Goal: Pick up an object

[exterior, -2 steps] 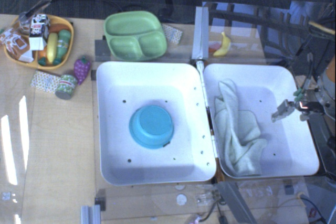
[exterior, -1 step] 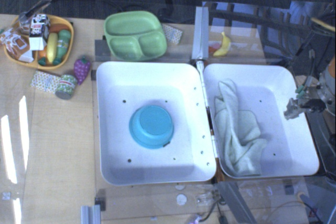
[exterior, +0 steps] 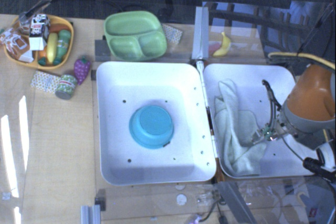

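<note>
A pale crumpled cloth (exterior: 231,123) lies along the left side of the right bin (exterior: 286,78). A blue bowl (exterior: 151,126) sits upside down near the middle of the left bin (exterior: 107,113). My gripper (exterior: 262,136) is low in the right bin, at the cloth's right edge, and seems to touch its lower folds. The arm's orange band (exterior: 312,93) hangs over the bin's right side, with a dark cable looping up from the wrist. The gripper is small and partly blurred here.
A green divided tray (exterior: 135,35) stands behind the left bin. A yellow bowl of toy food (exterior: 39,42), purple grapes (exterior: 81,68) and a small can (exterior: 65,86) lie on the bench at the left. A banana (exterior: 224,44) rests behind the right bin.
</note>
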`<control>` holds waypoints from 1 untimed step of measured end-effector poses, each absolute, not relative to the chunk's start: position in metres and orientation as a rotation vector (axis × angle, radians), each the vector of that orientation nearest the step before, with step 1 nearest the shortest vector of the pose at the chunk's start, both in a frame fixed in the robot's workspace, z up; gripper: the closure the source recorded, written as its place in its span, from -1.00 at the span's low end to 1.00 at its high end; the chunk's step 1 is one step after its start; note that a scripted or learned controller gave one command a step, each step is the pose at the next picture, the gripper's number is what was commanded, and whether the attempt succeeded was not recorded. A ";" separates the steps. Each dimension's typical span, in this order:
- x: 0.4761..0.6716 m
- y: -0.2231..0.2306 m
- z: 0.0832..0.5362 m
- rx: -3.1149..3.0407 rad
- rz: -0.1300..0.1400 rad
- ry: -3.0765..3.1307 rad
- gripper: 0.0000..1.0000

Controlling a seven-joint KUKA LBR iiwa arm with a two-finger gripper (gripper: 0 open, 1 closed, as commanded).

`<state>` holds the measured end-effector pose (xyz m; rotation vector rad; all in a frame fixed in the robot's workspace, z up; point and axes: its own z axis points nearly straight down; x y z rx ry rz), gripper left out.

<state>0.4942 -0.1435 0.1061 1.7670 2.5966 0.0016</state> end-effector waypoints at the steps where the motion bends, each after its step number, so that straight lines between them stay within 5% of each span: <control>1: 0.516 -0.146 0.208 1.772 0.004 2.588 1.00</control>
